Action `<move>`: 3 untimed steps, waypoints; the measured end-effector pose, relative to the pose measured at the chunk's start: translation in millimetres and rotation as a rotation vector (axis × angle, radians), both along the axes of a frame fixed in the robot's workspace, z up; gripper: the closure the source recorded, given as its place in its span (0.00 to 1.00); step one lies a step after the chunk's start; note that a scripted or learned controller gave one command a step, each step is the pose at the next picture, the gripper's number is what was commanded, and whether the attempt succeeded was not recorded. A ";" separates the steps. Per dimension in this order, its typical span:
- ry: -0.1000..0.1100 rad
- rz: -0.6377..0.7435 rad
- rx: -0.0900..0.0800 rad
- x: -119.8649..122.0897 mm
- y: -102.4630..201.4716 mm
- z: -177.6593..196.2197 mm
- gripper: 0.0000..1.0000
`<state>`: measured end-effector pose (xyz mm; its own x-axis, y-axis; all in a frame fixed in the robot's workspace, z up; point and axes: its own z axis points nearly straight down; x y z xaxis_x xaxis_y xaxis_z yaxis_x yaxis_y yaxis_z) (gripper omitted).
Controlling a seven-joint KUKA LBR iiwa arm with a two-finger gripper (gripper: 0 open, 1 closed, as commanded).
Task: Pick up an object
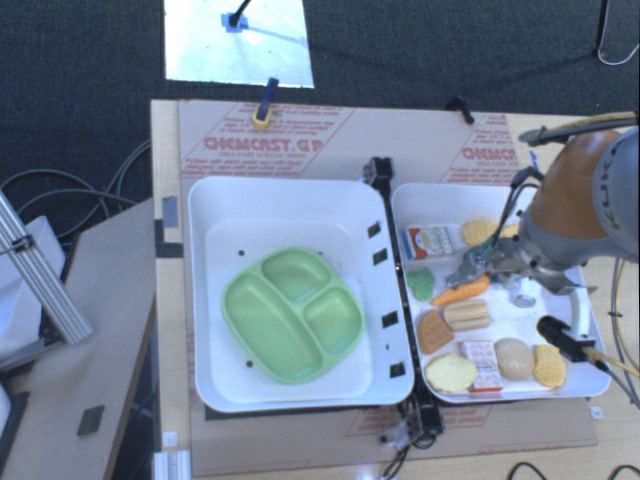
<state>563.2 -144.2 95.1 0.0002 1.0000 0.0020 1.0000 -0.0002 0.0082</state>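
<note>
Scanning from the divider between the two bins, left to right:

Left bin (pixel 205 268): left of the divider, and there's a light green sectioned plate (pixel 291 314) lying flat on its floor, three compartments showing.

Right bin (pixel 440 200): just right of the divider, packed with toy food.

Nearest the divider: a small red-and-white packet (pixel 432 241) up top, a green leafy piece (pixel 420 283) below it, then a brown cookie-like piece (pixel 434 332), and a pale yellow round slice (pixel 451 373) at the bottom.

A step further right: an orange carrot (pixel 462 291) lying at a slant, a tan bread roll (pixel 467 315) just under it, and a red-and-white card (pixel 481 363) below that.

Further right still: a yellow ridged piece (pixel 479 232) near the top wall, a beige egg-shaped piece (pixel 514 358) and a yellow waffle-like piece (pixel 548 365) low down.

Gripper (pixel 478 264): down in the right bin, right of the divider, tip just above the carrot's upper end. Fingers too blurred to call, so I cannot tell whether they grip anything.

Arm (pixel 575 203): grey with the orange band, coming in over the right bin's far side.
</note>
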 end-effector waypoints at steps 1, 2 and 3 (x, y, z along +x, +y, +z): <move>0.000 0.001 -0.003 -0.6 -0.8 10.4 1.00; 0.003 0.002 -0.004 2.1 -8.2 56.2 1.00; 0.002 0.000 -0.004 -0.5 -18.3 110.9 1.00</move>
<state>562.7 -162.5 206.0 0.0006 1.0000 -0.0020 1.0000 -0.0006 0.0059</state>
